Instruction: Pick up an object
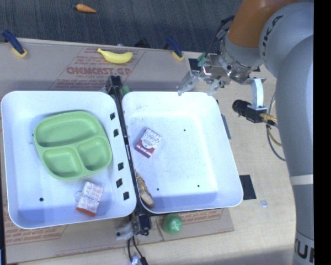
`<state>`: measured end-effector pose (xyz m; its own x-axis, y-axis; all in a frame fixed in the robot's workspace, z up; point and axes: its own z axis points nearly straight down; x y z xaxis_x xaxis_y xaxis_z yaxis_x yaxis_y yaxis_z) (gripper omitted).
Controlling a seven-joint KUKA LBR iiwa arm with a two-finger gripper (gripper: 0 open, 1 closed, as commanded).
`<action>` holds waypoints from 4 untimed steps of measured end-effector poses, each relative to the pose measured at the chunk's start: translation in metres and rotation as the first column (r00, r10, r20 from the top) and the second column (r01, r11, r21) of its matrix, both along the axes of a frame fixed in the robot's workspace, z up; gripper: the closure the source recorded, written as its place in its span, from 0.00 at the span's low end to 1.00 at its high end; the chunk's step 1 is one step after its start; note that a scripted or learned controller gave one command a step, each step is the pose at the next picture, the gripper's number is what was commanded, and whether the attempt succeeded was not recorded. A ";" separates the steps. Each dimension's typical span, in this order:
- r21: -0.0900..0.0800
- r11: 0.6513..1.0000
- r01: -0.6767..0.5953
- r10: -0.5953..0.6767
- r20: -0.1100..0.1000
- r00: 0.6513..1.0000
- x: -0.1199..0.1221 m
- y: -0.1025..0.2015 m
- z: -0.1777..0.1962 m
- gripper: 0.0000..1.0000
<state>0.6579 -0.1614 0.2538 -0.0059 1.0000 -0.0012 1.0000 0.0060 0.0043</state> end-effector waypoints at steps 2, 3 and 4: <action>0.001 1.000 0.001 -0.001 -0.008 1.000 -0.058 -0.045 -0.162 0.00; 0.000 1.000 0.001 -0.001 -0.002 1.000 -0.032 -0.023 -0.030 0.00; 0.002 1.000 0.000 0.000 -0.011 1.000 -0.008 -0.043 -0.141 0.00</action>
